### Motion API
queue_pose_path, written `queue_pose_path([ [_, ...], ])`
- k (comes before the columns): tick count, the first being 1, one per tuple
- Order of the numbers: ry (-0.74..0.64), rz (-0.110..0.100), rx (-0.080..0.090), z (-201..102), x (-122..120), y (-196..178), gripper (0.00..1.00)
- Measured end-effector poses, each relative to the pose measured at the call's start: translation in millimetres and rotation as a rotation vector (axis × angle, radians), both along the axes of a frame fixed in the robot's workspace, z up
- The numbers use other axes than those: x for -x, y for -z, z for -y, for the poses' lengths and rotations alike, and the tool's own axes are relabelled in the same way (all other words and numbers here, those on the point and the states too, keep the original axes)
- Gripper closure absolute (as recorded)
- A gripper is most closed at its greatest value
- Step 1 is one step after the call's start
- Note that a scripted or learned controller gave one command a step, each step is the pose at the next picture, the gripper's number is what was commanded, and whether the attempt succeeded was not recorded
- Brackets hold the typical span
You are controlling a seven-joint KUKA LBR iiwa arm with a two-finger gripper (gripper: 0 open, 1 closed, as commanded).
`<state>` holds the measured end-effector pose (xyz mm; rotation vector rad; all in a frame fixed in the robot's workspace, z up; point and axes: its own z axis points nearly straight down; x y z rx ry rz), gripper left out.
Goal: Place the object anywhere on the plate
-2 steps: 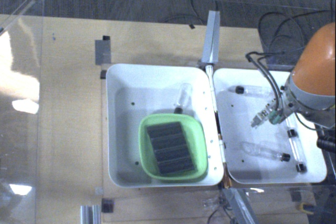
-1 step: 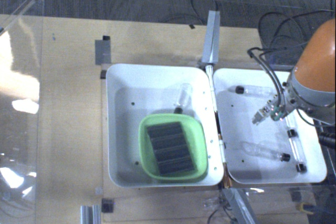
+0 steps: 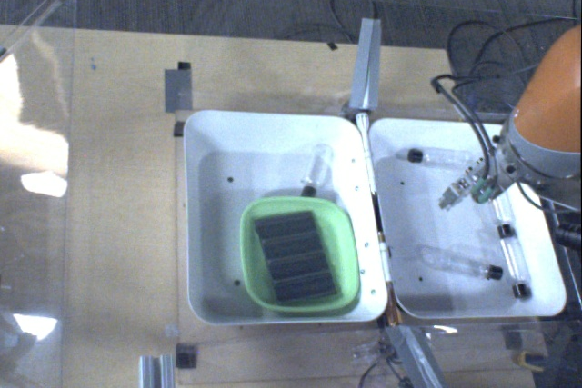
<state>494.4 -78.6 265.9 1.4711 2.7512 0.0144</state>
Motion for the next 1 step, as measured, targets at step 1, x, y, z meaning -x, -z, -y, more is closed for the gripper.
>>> queue_pose_path([
  [1, -0.004, 0.008, 0.001, -1.0, -2.6, -11.4, 1.0],
])
